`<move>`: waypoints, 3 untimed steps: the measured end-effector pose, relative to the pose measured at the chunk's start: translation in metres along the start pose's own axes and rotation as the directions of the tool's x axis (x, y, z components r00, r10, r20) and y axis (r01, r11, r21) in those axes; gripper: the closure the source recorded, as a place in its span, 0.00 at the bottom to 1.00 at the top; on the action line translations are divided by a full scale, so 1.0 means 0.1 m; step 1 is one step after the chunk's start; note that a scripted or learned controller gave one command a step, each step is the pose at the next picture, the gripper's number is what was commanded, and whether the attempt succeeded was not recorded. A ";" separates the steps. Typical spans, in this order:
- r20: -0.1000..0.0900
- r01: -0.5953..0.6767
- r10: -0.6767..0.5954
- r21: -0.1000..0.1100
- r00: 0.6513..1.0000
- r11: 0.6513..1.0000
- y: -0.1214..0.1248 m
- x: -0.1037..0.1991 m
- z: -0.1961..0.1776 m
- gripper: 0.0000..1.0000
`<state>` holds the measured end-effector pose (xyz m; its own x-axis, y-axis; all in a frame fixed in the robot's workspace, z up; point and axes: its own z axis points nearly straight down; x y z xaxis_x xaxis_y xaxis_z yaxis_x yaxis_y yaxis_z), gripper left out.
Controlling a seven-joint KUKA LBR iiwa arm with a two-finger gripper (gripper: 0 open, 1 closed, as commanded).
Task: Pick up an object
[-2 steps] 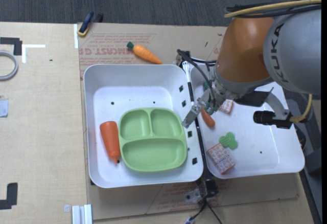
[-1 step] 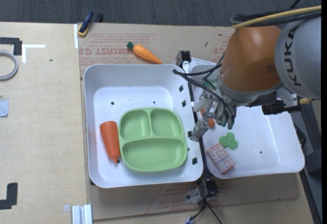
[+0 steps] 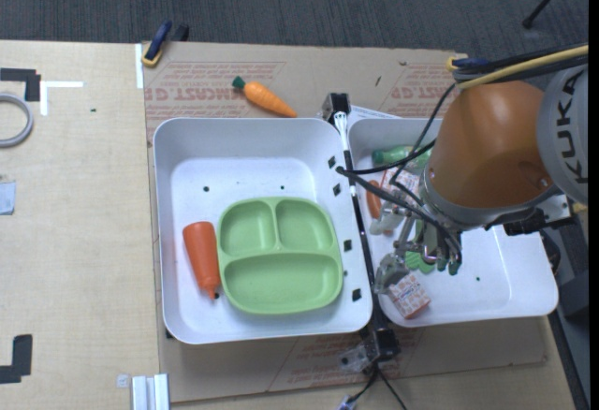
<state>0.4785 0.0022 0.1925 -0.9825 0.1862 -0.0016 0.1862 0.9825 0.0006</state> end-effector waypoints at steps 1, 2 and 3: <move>0.003 0.068 -0.068 0.000 0.998 0.998 0.13 -0.51 -0.09 0.00; 0.001 0.508 -0.508 0.000 0.861 0.861 0.17 -0.50 0.00 0.00; 0.002 0.644 -0.644 0.000 0.765 0.765 0.08 -0.50 0.00 0.00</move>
<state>0.5287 0.0008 0.1929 -0.8717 -0.4900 -0.0039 -0.4900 0.8717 -0.0011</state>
